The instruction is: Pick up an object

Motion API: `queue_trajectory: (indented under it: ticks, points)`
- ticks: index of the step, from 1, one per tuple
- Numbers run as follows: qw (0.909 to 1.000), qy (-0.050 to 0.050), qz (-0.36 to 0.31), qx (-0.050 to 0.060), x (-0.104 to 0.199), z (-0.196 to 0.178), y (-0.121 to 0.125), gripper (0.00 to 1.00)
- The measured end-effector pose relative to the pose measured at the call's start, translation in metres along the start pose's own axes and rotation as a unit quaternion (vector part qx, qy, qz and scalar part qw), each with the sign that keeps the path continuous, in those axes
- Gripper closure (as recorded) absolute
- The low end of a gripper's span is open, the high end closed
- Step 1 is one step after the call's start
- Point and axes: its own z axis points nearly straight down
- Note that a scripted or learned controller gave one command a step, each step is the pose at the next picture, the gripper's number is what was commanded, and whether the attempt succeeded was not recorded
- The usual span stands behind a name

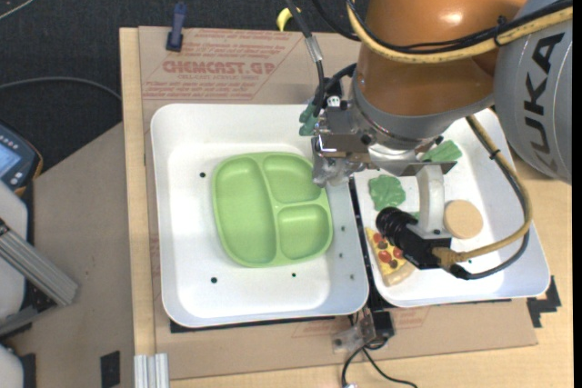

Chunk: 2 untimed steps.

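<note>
Looming closest, the orange-banded arm (436, 4) hides your hand, so you cannot tell its state. Your green divided plate (271, 209) lies in the left bin (182, 159): probably light, stiff, slick; take its raised rim. Open floor surrounds it; the right bin (509, 268) is crowded.

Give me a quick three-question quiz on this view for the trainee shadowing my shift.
1. True or false: the green divided plate lies in the left bin.
2. How many compartments does that plate have?
3. Which bin holds the pizza slice? A) left bin B) right bin C) neither

Key: 1 true; 2 three; 3 B, where it lies near the front wall, with a green leafy piece and a tan round piece in the same bin.
</note>
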Motion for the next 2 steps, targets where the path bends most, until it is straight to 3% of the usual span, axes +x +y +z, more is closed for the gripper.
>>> queue_trajectory:
  ticks: [1,2]
  points:
    - [1.0,0.0,-0.001,0.002,0.01,0.206,0.02,1.0]
    - [0.9999,0.006,-0.007,-0.011,0.069,0.038,0.003,1.0]
